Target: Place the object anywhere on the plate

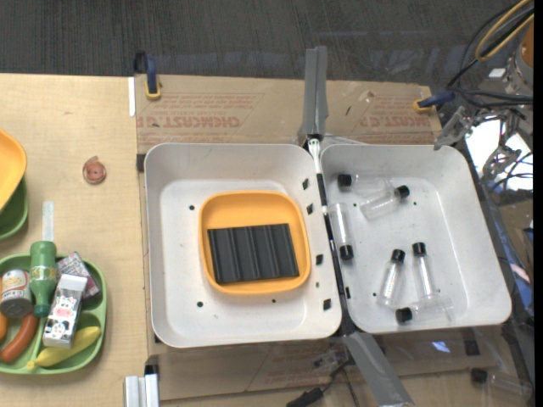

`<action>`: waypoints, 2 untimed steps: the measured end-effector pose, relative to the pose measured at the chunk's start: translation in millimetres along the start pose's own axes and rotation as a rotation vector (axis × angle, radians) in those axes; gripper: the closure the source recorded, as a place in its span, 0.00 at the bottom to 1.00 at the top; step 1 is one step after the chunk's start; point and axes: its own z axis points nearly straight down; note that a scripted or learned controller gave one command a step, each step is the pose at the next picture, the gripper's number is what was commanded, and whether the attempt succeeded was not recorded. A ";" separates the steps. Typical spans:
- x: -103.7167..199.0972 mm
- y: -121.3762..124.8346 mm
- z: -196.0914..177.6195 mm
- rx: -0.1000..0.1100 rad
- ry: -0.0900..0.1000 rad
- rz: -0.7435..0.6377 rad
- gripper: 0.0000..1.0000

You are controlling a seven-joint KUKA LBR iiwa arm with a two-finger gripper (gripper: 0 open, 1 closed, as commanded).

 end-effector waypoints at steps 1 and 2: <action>0.0 0.4 9.2 -0.002 0.000 -0.336 0.00; -0.2 0.4 0.8 -0.001 -0.001 -0.619 0.00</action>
